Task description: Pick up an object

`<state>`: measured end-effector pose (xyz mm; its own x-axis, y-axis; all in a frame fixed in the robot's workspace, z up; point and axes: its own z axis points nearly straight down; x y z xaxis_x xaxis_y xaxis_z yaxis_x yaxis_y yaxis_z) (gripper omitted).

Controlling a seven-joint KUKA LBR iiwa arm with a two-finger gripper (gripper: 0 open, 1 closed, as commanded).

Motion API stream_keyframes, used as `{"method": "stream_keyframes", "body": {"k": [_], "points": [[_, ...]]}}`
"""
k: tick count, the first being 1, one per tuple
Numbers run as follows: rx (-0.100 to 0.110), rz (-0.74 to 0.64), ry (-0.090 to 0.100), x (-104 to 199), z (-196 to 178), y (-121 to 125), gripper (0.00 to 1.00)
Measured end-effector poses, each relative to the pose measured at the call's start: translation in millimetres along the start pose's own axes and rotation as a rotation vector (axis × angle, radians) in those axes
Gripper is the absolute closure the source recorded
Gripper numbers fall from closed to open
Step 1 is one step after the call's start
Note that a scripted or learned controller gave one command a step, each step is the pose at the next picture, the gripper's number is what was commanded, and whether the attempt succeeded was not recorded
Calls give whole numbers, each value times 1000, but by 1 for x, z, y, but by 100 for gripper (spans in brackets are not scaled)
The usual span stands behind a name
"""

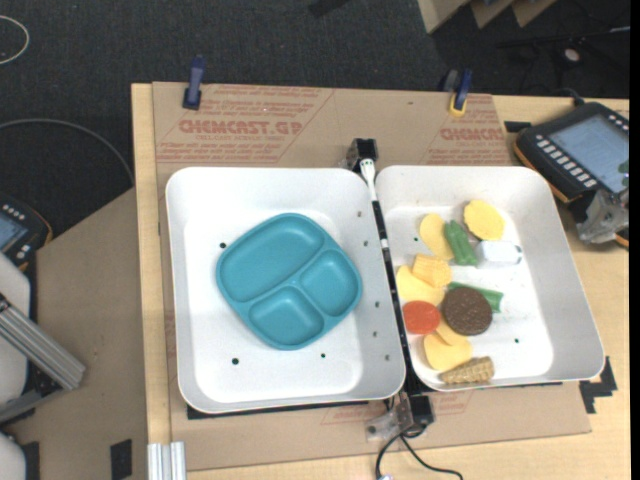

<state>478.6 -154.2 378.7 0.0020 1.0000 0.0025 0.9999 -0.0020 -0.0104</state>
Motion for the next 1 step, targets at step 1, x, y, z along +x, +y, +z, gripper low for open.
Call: {"method": "stream_keyframes", "body": {"k": [1], "points": [[-25,-7,-5,42,-120,0,100]]}}
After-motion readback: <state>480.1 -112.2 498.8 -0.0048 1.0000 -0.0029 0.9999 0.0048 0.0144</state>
